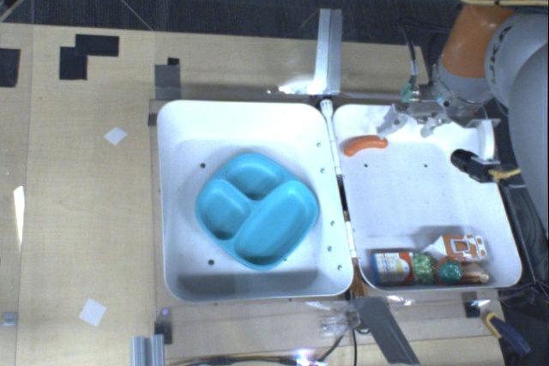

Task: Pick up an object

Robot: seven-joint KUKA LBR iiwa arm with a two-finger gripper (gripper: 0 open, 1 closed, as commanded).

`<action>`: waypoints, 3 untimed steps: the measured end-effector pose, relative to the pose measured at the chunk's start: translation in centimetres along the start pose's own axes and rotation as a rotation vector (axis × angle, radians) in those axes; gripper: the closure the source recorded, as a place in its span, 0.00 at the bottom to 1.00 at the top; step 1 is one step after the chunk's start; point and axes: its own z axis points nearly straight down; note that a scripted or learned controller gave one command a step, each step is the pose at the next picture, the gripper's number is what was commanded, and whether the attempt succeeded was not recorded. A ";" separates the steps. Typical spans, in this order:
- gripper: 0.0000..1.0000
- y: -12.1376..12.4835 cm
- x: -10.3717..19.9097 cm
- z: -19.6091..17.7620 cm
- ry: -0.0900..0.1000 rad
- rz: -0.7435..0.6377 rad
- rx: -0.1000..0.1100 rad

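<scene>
My gripper [409, 124] hangs over the far edge of the right bin [429, 201], its two fingers spread open with nothing between them. A small orange sausage-shaped object [364, 145] lies in that bin's far left corner, just left of the gripper and slightly nearer the camera. Along the bin's near wall sit a small jar with a red label [392, 267], two green round pieces [436, 269] and a little orange-and-white box [465, 248].
The left bin [184, 261] holds a blue divided tray [256, 209] at its middle. A metal post [329, 56] stands behind the ridge between the two bins. The grey arm with its orange band [480, 39] comes in from the upper right.
</scene>
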 end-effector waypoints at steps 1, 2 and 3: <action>0.00 -2.9 4.9 4.1 0.001 -0.204 -0.001; 0.00 0.1 3.8 4.0 0.003 -0.226 0.006; 0.00 0.1 3.8 4.1 0.003 -0.226 0.006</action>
